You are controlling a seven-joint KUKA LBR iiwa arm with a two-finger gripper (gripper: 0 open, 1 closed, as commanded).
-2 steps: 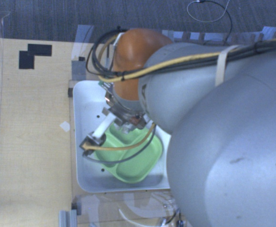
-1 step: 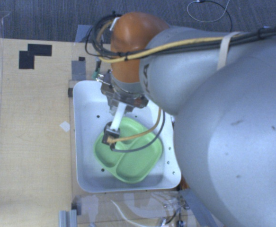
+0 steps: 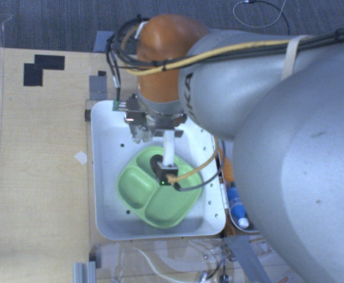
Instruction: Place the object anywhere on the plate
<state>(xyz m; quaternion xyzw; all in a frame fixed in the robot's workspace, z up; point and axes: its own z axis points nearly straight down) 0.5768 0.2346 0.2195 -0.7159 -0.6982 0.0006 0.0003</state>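
A light green plate (image 3: pixel 137 188) with three compartments lies in the left white bin (image 3: pixel 104 175), toward its front and middle. My gripper (image 3: pixel 141 134) hangs over the back of this bin, just beyond the plate's far rim, below the orange band of the wrist. The arm's grey body covers the gripper from above, and nothing between its tips can be made out. Two of the plate's compartments are bare; the robot's own fittings partly cover the back one.
The arm hides most of the right bin. At its left edge I see a blue and white thing (image 3: pixel 238 208) and an orange thing (image 3: pixel 227 171). Pale wooden bench (image 3: pixel 42 158) with black marks (image 3: pixel 42 68) lies to the left.
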